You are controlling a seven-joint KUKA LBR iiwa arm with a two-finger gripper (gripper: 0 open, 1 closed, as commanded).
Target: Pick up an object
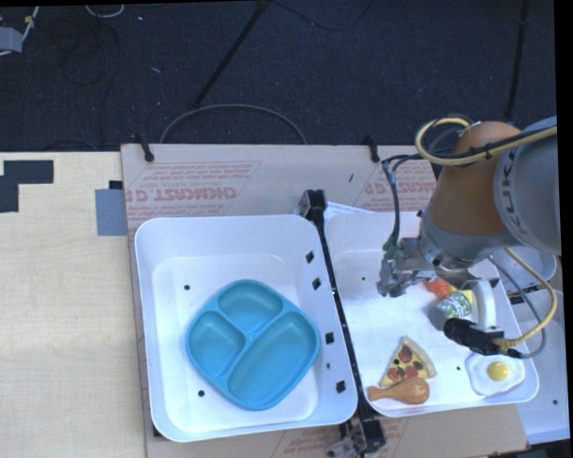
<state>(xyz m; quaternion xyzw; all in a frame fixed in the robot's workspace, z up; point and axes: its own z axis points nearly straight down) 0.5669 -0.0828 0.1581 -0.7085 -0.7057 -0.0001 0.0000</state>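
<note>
Standing by the bench [55, 325], I see every loose piece lying in the right bin [362, 232]. The pizza slice [409, 361] lies flat with its tip aimed at the far wall and its crust toward the near wall, so its long axis runs front to back. Just beside its crust, the drumstick [399, 392] lies crosswise along the near wall, thin end toward the divider and fat end toward the slice's right corner. The fried egg [498, 371] sits in the near right corner, close against the rim. Farther back on the right lie a small orange piece [441, 287] and a pale greenish thing [455, 307] side by side; I cannot make out what either one is.

The arm [478, 193] reaches in from the right, and its jaws hang over the far left part of this bin's floor, near the divider; I cannot tell whether they are spread or pressed together. Bare white floor lies between them and the pizza slice, giving open room on the divider side, while the right side is crowded.

The left bin [166, 274] holds a blue divided plate [252, 343], set at a slant, its largest compartment toward the near right. Both bins rest on a printed cardboard sheet [200, 184].
</note>
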